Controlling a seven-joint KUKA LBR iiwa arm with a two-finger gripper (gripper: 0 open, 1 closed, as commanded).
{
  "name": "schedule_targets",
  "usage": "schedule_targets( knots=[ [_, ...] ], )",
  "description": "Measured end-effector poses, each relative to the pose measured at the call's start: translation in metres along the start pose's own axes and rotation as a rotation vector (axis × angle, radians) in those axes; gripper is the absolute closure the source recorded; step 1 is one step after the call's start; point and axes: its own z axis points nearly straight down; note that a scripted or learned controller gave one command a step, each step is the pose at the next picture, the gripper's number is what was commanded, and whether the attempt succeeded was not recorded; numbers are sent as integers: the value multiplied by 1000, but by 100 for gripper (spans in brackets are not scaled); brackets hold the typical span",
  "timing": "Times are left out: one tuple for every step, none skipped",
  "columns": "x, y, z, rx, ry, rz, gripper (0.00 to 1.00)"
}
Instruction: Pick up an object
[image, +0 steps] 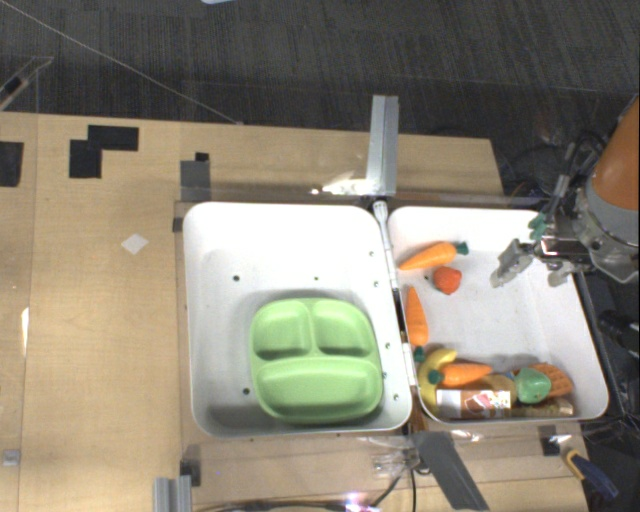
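Toward the right edge of the frame, the grey two-finger gripper (530, 266) hangs over the right-hand shallow white bin (520, 330), its two fingers spread apart with nothing between them. One fingertip (505, 268) points down and left toward the bin floor; the other sits nearer the bin's right wall. The arm's orange band (618, 160) shows at the upper right of the frame.

Left of the gripper, in the upper left part of that bin, lies an orange toy carrot with a green top (430, 255), and just below it a small round red-orange toy (447, 281), the two almost touching. A second orange carrot-shaped piece (416, 317) lies along the bin's left wall. Along the bottom edge of the bin sits a crowded row of toy food: a yellow banana-like piece (434, 360), another orange carrot (465, 375), a flat printed packet (478, 403) and a green and orange item (540, 383).

The left-hand white bin (220, 250) holds a light green divided plastic plate (315, 358), resting in its lower middle.
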Motion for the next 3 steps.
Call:
schedule_targets(
  knots=[
    [-17,-1,87,2,0,192,0],
    [21,49,158,2,0,51,0],
    [10,101,190,-12,-1,15,0]
  ],
)
